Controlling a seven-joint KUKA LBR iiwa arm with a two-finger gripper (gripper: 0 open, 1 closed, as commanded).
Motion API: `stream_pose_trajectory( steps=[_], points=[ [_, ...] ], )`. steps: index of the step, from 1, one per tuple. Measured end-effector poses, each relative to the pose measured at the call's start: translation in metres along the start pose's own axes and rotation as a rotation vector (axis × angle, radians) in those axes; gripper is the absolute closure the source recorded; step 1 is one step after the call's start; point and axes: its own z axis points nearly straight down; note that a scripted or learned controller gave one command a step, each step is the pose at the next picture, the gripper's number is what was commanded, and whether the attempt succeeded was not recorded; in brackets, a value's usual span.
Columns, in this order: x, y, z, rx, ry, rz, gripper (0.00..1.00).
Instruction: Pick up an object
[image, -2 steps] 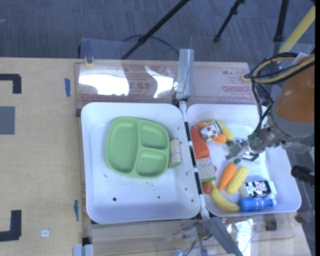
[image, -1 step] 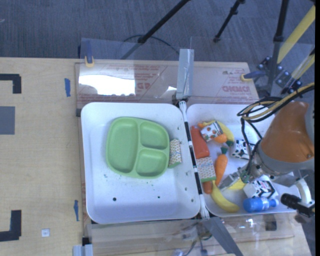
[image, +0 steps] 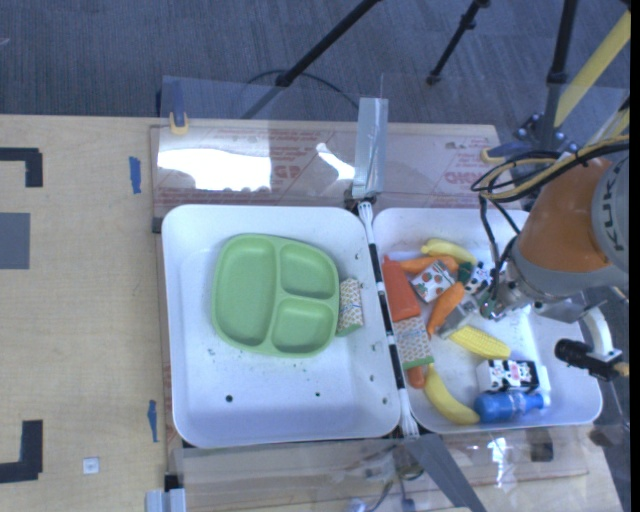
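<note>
The gripper (image: 470, 308) sits low inside the right bin (image: 575, 395), its metal fingers reaching leftward over the pile of toy food. Whether the jaws are apart or together cannot be told, since the fingers merge with the clutter beneath them, and no item is clearly seen between them.

Taking the gripper as the landmark: an orange carrot (image: 446, 306) lies just to its left, slanted, touching or nearly touching the fingertips. Just above the carrot is a small printed carton (image: 432, 281), and left of that a flat orange-red piece (image: 400, 290) lying along the bin's left wall. Above the gripper rests a yellow banana (image: 447, 250). Just below the gripper lies a yellow corn cob (image: 481, 344). Further below are a black-and-white patterned box (image: 512, 375) and, beneath it, a blue bottle (image: 508, 404) on its side. Below and left of the gripper, a second banana (image: 448, 401) curves along the bin floor, with a small patterned packet (image: 414, 345) above it by the wall.

Behind the gripper, to its right, the arm rises — grey, with its orange band (image: 565, 225) broad and bright, and dark cables looping above it.

Well to the gripper's left, the left bin (image: 200, 400) holds a green divided plate (image: 275, 293), with a small patterned sponge-like item (image: 349, 305) touching the plate's right edge.
</note>
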Motion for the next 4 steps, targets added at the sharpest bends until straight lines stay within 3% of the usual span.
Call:
stream_pose_trajectory(
  steps=[1,2,3,4],
  points=[
    [-0.001,0.002,-0.010,-0.004,-0.002,0.002,1.00],
    [0.088,0.026,-0.097,0.006,0.003,0.019,1.00],
    [0.088,0.025,-0.097,0.006,0.003,0.019,0.00],
    [0.082,0.022,-0.097,0.006,0.004,0.030,0.00]
  ],
)
